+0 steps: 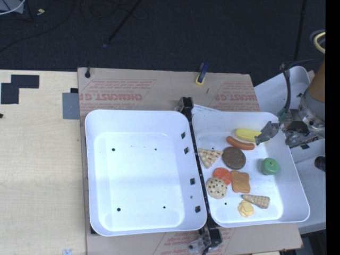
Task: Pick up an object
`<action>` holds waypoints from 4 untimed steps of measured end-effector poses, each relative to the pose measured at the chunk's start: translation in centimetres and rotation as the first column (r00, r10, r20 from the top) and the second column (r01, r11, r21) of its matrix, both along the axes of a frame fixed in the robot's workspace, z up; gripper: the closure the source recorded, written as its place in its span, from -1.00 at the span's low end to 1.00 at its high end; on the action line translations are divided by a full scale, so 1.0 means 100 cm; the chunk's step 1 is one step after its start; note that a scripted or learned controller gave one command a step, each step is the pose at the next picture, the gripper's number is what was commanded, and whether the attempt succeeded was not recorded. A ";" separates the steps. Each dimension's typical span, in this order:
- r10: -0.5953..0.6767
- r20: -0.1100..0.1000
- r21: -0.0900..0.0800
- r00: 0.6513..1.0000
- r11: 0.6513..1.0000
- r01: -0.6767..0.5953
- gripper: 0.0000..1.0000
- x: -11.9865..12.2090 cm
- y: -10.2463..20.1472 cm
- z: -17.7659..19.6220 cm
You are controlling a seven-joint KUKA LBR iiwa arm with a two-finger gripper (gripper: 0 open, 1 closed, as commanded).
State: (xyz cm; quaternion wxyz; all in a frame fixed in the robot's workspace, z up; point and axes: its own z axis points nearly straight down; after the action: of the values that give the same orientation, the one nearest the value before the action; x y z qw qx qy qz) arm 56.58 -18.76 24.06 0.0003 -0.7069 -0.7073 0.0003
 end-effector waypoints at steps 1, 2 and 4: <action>0.003 -0.011 0.005 1.000 1.000 -0.003 -1.00 0.030 0.041 -0.125; 0.003 -0.002 0.000 1.000 1.000 -0.003 -1.00 0.050 0.026 -0.155; 0.002 -0.003 0.001 1.000 1.000 -0.002 -1.00 0.078 0.034 -0.153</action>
State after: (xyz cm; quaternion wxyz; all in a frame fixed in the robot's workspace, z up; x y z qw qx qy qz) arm 64.33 -15.34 8.73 0.0016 -0.7064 -0.7078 0.0010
